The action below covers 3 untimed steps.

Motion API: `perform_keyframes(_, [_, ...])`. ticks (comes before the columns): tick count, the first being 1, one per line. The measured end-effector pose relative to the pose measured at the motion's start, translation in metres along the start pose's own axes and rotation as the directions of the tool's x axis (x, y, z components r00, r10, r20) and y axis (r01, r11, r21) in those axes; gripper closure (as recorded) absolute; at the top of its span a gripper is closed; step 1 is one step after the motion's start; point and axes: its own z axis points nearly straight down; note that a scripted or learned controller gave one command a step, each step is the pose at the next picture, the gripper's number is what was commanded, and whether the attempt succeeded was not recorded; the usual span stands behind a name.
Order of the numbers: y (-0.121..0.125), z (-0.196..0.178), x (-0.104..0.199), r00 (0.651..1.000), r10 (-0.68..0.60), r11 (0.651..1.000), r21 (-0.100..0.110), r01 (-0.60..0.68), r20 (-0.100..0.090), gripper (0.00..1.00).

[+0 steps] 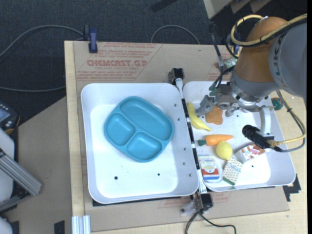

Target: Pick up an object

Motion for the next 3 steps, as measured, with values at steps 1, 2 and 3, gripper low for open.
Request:
perform_keyframes(1, [-0.019, 0.095, -0.049, 1.0, 0.007, 1.0, 0.012, -0.007, -0.001, 0.0])
perform_keyframes(2, [0.069, -0.011, -0.119, 1.0, 0.002, 1.0, -0.015, -0.002, 0.007, 0.0])
perform_keyframes(3, [0.006, 0.106, -0.054, 1.0, -0.002, 1.0, 0.014, 0.002, -0.006, 0.0])
